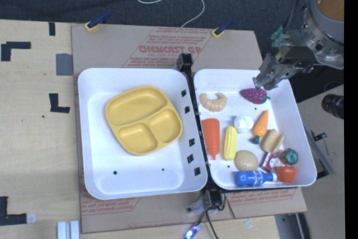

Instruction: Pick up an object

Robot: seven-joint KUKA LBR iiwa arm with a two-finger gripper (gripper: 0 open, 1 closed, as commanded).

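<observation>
Purple grape bunch at the far edge of the right bin, directly beneath the hand, whose finger state cannot be told; left bin holds a yellow divided plate.

The purple grapes are a small bumpy bunch at the back of the right bin, close to its far wall. The bunch lies flat, with its pointed end aimed to the right. The gripper is right above the grapes and touches the top of the bunch. It is hard to tell if the fingers have hold of it. The croissant lies to the left of the grapes and the small carrot lies just in front
</observation>
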